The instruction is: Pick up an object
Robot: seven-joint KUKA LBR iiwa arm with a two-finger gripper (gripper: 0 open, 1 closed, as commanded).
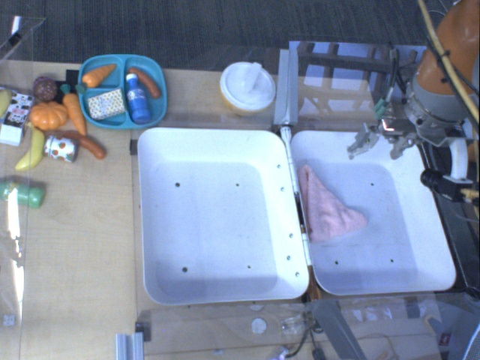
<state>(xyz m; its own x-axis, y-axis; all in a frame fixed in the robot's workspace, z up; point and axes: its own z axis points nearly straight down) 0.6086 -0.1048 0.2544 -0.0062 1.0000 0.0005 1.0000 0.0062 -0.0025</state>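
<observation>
Crumpled and pale pink, the cloth (330, 208) lies in the right bin (420, 276), while the tool (381, 145) hovers spread apart.

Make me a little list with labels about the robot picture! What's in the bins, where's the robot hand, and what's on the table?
right bin: holds a pink cloth, crumpled, lying against its left wall
left bin: white, beside the right bin
gripper: above the right bin's far edge, fingers spread, nothing between them, apart from the cloth
arm: grey with an orange band, coming in from the right
blue plate: on the bench far left, toy food in its sections
white lidded tub: behind the bins
task state: nothing picked up yet
</observation>
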